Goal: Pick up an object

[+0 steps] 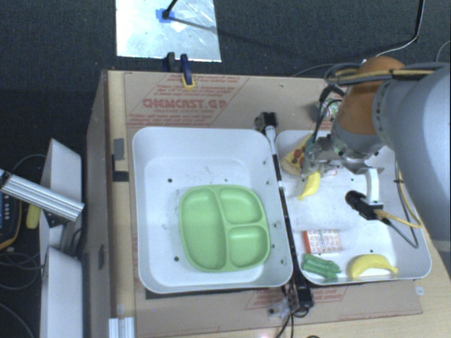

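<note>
The right bin [416, 259] holds several things. A small yellow piece [310, 184] lies near its left wall, just below my gripper [313, 159]. A pale round item with red spots [294, 160] sits at the gripper's left, partly hidden by it. Towards the front lie a red and white packet [323, 241], a green pod-like item [320, 266] and a yellow banana [372, 265]. The gripper is low over the back-left part of the right bin, and the grey arm with its orange band covers the bin's back right.
A green divided plate [224, 228] lies in the left bin [151, 189]. A black-tipped divider [270, 129] runs between the two bins. The bench's cardboard surface [190, 104] shows behind the bins.
</note>
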